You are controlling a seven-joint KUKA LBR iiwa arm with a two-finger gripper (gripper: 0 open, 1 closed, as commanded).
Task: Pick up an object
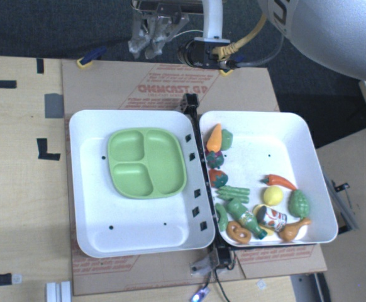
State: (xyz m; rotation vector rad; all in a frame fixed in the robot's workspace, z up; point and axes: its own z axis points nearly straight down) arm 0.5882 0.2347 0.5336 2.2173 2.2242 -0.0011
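Seen from above at a slant, the end effector (150,43) hangs at the top of the scene, beyond the far edge of the cardboard sheet (170,90) on the counter (19,118); its metal fingers point down with nothing between them, but whether they are apart or together cannot be told. Below it and nearer the camera, two shallow white bins sit side by side, touching along a middle seam. The left bin (88,231), almost straight below the end effector, holds a pale green divided plate (147,162) with three compartments. The right bin (296,134), below and to the right of the end effector, holds a scatter of toy foods: a carrot (214,137) against the seam wall at the point nearest the end effector, then a strawberry (217,178), green beans (233,192), a red chili (279,181), a yellow lemon (272,195), a green leafy vegetable (299,203), a small can (273,218), a pretzel (238,231) and a brown drumstick (292,230), crowded toward the corner farthest from the end effector.
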